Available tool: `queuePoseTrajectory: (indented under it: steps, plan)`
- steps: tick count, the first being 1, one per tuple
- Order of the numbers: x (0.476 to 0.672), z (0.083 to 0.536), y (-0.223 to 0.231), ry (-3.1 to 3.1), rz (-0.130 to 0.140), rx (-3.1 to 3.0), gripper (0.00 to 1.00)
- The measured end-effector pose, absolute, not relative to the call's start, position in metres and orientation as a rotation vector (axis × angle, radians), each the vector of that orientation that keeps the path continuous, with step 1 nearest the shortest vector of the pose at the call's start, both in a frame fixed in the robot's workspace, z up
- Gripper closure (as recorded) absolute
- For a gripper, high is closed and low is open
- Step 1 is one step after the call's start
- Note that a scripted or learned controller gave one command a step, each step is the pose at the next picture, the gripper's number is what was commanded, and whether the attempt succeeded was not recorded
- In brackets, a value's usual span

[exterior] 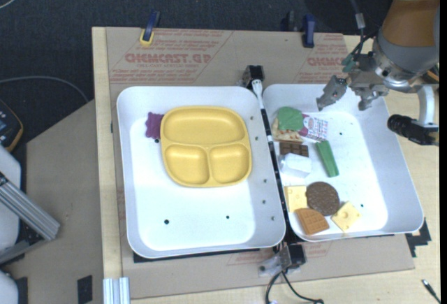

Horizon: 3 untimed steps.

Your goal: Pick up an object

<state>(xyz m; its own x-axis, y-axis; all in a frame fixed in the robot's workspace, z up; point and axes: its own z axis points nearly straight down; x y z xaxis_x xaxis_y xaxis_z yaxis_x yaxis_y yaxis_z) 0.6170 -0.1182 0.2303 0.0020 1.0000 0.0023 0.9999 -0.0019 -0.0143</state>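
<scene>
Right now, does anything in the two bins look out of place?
One thing: a small purple object in the left white bin is wedged half under the yellow divided plate, poking out at its left edge.

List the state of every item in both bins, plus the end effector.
Yellow divided plate: upright, in left bin.
Purple item: lying against the plate's left edge.
Green stick: lying flat, right bin.
Brown round cookie: flat.
End effector: fingers spread, holding nothing, above right bin.
</scene>
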Motion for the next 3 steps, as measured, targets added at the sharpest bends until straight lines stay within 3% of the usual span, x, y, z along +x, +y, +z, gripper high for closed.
queuePoseTrajectory:
  steps: [1, 2, 3]
  plan:
    - [0.62, 0.238, -0.118, -2.221, 0.0, -2.221, 0.0]
    - [0.625, 0.177, -0.116, -2.218, 0.006, -2.217, 0.0]
    - [0.614, 0.121, -0.112, -2.216, 0.007, -2.216, 0.0]
